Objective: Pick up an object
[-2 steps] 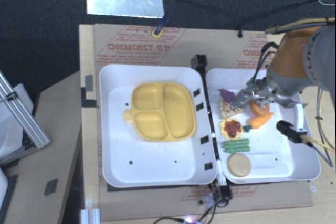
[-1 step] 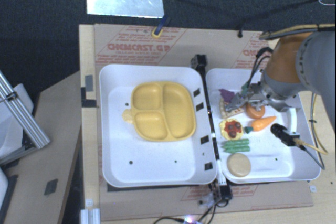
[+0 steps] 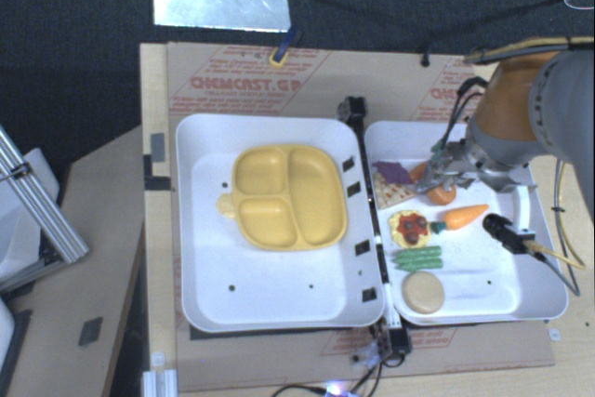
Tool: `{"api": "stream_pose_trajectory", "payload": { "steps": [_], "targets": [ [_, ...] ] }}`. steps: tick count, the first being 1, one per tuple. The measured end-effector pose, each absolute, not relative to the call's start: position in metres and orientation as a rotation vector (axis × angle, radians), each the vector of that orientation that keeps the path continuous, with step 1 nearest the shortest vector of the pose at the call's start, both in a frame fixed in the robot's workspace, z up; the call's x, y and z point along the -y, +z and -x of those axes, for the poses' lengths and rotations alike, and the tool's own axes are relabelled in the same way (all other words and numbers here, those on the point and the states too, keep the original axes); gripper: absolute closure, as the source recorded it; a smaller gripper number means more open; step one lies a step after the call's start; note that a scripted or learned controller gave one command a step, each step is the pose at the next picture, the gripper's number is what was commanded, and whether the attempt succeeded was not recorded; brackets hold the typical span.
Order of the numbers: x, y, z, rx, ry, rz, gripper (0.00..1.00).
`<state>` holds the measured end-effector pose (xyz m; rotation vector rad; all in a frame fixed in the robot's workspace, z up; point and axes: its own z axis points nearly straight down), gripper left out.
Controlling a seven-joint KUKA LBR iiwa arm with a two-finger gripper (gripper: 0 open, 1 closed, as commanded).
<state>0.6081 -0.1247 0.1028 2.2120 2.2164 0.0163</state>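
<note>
Fingers (image 3: 437,182) down on orange toy (image 3: 442,194), grip impossible to tell
Beside purple piece (image 3: 394,171) and carrot (image 3: 461,217), right bin (image 3: 539,288)

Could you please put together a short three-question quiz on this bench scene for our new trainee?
1. True or false: the yellow divided plate lies in the left bin.
2. Which item lies nearest the near edge of the right bin? A) the carrot B) the round tan biscuit C) the purple piece
3. Fill in: the green beans lie between the small pizza and the ____.

Key
1. True.
2. B.
3. Round tan biscuit. Note that the gripper is low over the orange item beside the waffle.
</note>
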Motion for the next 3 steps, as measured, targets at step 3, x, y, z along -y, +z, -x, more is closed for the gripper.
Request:
{"api": "stream_pose_trajectory", "payload": {
  "steps": [3],
  "targets": [
    [0.087,0.232,-0.577,-2.231,0.003,-2.212,1.00]
  ]
}}
